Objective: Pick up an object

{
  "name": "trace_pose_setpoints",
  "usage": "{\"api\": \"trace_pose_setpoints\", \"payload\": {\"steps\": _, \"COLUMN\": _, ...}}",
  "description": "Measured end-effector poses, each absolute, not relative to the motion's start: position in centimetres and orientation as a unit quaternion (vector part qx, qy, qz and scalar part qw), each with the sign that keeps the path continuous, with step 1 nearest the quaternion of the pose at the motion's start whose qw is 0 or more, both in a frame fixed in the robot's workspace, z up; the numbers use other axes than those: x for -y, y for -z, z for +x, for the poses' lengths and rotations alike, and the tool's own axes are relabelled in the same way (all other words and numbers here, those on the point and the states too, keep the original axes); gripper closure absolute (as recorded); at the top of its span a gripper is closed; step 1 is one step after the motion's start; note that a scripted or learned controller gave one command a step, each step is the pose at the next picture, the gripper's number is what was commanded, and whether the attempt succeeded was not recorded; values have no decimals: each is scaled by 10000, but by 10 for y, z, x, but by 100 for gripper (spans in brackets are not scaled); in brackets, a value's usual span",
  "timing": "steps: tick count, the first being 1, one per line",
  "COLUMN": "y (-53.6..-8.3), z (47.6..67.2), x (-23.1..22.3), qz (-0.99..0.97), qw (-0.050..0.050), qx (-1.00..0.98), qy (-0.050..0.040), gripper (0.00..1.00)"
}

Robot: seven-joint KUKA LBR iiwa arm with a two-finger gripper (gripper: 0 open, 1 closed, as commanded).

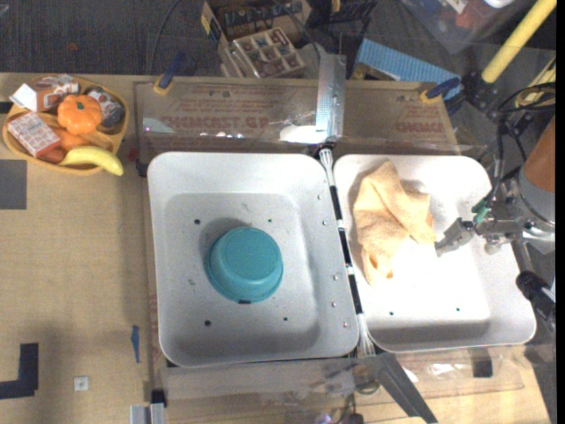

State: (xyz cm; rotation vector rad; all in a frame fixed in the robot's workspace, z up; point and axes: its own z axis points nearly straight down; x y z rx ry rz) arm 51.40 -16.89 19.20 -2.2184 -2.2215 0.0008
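Teal bowl [245, 264], one cloth [388, 219], two bins [177, 193]

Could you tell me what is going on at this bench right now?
A robot arm reaches in from the right, its gripper low over the right bin, beside a crumpled yellow cloth. The cloth lies in the bin, not lifted. A teal bowl sits upside down in the left bin, untouched.
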Motion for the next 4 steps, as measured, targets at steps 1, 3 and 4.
{"api": "trace_pose_setpoints", "payload": {"steps": 1, "y": -210, "z": 583, "x": 128, "qz": -6952, "qw": -17, "qx": 7188, "qy": 6, "gripper": 0}}
{"api": "trace_pose_setpoints", "payload": {"steps": 3, "y": -92, "z": 604, "x": 102, "qz": -6315, "qw": -56, "qx": 7753, "qy": 34, "gripper": 0}}
{"api": "trace_pose_setpoints", "payload": {"steps": 4, "y": -186, "z": 576, "x": 84, "qz": -6028, "qw": -14, "qx": 7979, "qy": 7, "gripper": 0}}
